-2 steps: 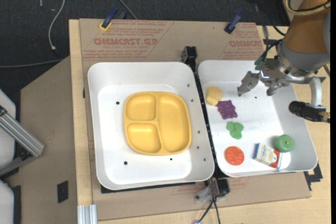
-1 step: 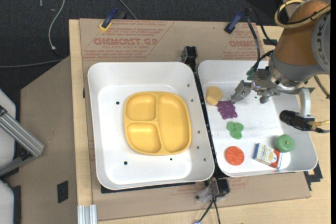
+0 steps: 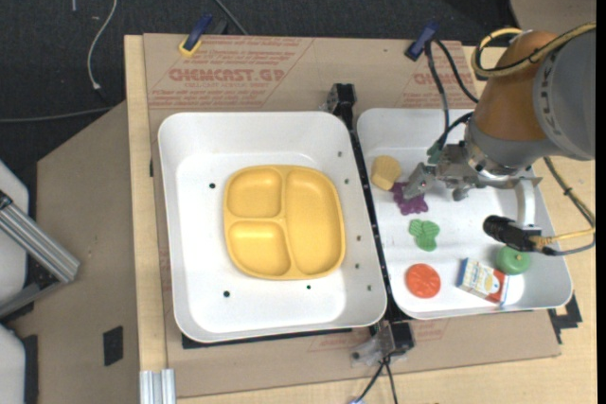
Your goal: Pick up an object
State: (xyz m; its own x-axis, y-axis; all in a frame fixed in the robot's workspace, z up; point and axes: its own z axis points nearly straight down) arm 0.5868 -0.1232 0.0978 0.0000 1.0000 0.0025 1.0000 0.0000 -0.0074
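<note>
Purple toy (image 3: pixel 410 197) lies in the right bin (image 3: pixel 549 293), directly under the gripper (image 3: pixel 428 179); whether its fingers have closed on anything, I cannot tell.

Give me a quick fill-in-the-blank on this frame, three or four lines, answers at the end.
1. The yellow divided plate lies in the ____ bin.
2. The plate has ____ compartments.
3. The hand is just above the ____ toy in the right bin.
4. The round orange piece lies directly below the ____ toy in the view.

Answers: left; three; purple; green
</note>
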